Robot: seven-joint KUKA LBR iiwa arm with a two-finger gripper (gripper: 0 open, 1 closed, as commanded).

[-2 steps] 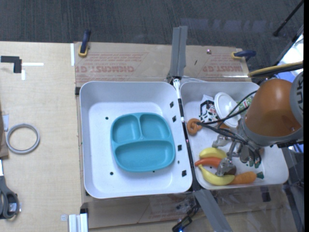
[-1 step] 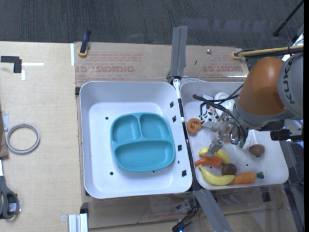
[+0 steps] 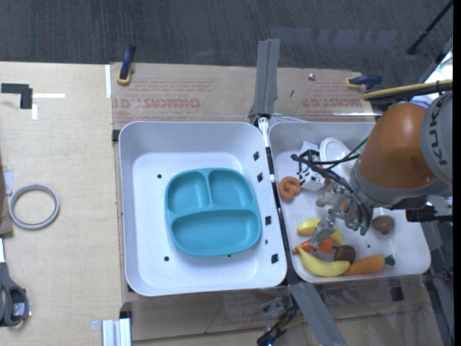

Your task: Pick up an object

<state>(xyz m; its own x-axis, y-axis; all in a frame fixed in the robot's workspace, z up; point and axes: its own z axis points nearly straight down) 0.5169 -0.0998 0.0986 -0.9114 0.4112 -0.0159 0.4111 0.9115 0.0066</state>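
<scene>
Two bins sit side by side on the bench. In the left bin (image 3: 137, 193) a divided plate (image 3: 213, 212) lies at the middle. In the right bin (image 3: 410, 254) a pretzel (image 3: 289, 187) lies by the left wall, a cup (image 3: 333, 150) near the far wall, and a banana (image 3: 322, 265) and a carrot (image 3: 367, 264) along the near wall. The gripper (image 3: 325, 231) hangs just behind the banana. A tape roll (image 3: 32, 206) lies on the bench (image 3: 65, 265) near its left edge.

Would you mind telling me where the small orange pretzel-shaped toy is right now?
The small orange pretzel-shaped toy lies in the right white bin, near its left wall, up-left of the yellow banana and left of the gripper.
</scene>
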